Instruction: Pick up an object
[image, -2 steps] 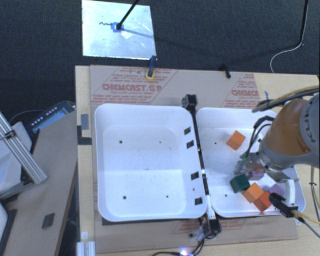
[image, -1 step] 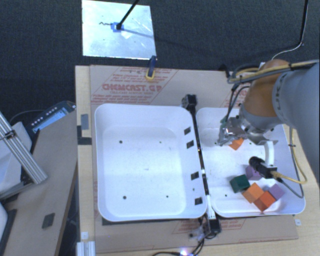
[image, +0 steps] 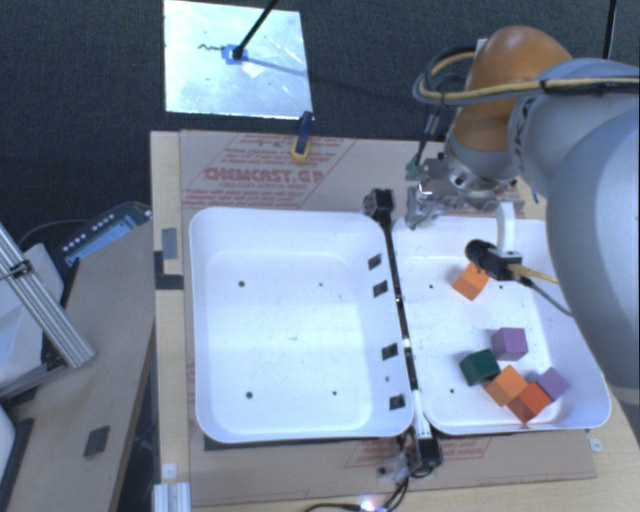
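I see the gripper (image: 425, 208) poised over the far left corner of the right bin (image: 440, 300); whether it is spread or closed I cannot tell. Nothing sits under it. An orange block (image: 470, 282) lies to its right, and nearer me cluster a purple block (image: 509, 342), a green block (image: 479, 367) and more orange and purple pieces.

There are two white bins, a left bin (image: 215, 330) and a right bin (image: 440, 330). The right one holds six blocks: three orange (image: 470, 282) (image: 506, 383) (image: 531, 401), two purple (image: 509, 343) (image: 552, 383) and one green (image: 479, 367).
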